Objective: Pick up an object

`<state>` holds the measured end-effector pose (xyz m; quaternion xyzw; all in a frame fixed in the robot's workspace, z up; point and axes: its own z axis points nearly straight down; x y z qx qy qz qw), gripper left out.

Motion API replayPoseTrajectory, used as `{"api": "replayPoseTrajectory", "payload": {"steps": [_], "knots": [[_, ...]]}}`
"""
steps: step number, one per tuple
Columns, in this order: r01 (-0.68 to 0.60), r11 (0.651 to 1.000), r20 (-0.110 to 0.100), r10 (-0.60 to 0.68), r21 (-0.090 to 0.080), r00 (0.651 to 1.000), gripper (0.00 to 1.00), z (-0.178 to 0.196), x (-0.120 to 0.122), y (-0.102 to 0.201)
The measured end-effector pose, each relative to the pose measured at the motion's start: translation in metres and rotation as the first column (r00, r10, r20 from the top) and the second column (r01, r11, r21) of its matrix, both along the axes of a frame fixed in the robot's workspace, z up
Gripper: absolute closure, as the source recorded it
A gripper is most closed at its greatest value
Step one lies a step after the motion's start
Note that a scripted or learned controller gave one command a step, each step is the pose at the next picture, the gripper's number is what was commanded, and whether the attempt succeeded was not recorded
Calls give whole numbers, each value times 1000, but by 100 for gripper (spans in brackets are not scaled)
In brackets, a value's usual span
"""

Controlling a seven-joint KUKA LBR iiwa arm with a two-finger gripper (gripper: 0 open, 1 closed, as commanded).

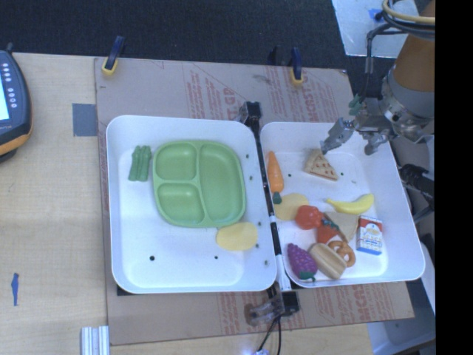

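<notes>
Left bin (126,198): green beans (140,163), green divided plate (199,183), yellow chip (237,236).

Right bin (399,257): carrot (274,171), waffle wedge (321,166), banana (352,204), juice carton (369,236).

Gripper (356,139) over right bin's far end, jaws spread wide, nothing held.

Likely target: waffle wedge, just left of and below jaws, nearest item. Wedge tip points back toward gripper. Short descent with small leftward shift needed.

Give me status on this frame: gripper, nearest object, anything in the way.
Gripper open, above right bin, nothing between fingers. Waffle wedge just below-left of it, untouched. Banana and carrot lie apart from the wedge; approach looks unobstructed.
</notes>
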<state>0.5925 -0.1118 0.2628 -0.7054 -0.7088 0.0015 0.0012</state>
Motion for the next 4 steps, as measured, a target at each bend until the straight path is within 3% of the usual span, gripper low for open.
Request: {"api": "replayPoseTrajectory", "payload": {"steps": [1,2,3,4], "knots": [[2,1000,-8,-2,2,1000,0,-178,-32,1],[-2,1000,15,2,-3,1000,0,-102,61,-5],[6,1000,-9,-6,-1,1000,0,-175,2,-64],[0,1000,17,0,-5,1000,0,-49,56,-81]]}}
